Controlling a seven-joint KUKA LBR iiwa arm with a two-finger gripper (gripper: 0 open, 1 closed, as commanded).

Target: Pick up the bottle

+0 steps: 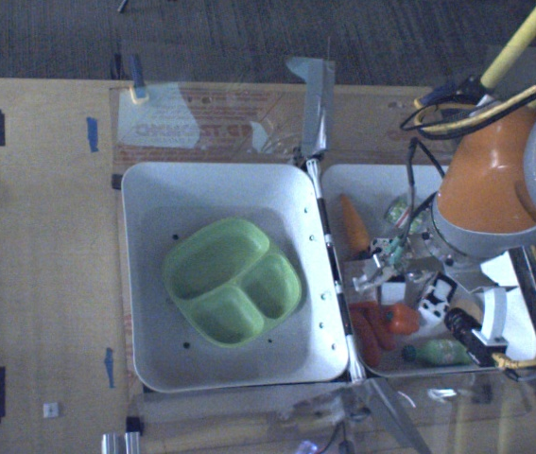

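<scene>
Camera view: gripper [392, 265] state unreadable; best shift toward the green bottle [438, 352] by the right bin's [523, 362] near wall; grasp across its body.

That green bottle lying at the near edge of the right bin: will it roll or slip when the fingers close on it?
The green bottle lies on its side, so it may well roll if nudged. It looks like smooth plastic, probably light and a bit slippery. The red item close beside it might block rolling that way.

Green bottle [438, 352], apparently on its side, at right bin's [378, 180] near edge
</scene>
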